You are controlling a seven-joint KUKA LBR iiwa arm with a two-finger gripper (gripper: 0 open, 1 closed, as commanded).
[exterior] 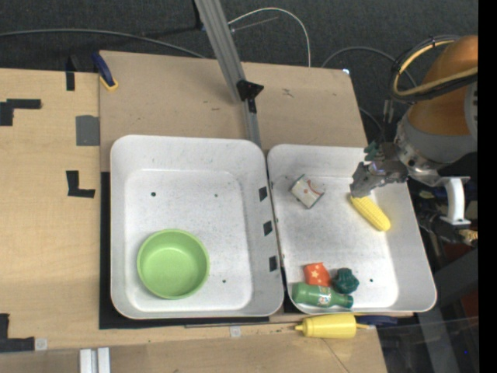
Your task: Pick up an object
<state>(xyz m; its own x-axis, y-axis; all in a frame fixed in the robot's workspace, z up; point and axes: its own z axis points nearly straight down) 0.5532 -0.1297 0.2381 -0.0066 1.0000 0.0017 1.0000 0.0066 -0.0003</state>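
Gripper (pixel 363 183) low over right bin (pixel 404 282) at 3 o'clock, tips right by yellow corn (pixel 372 213), likely lined up to grab it, finger state impossible to tell, green bowl (pixel 173 263) far off at 8 o'clock.

A single fixed camera looked down at a slant from above the surface (pixel 178 92), far enough to take in both white bins (pixel 190 150) side by side, the arm (pixel 443 92) entering from the right.
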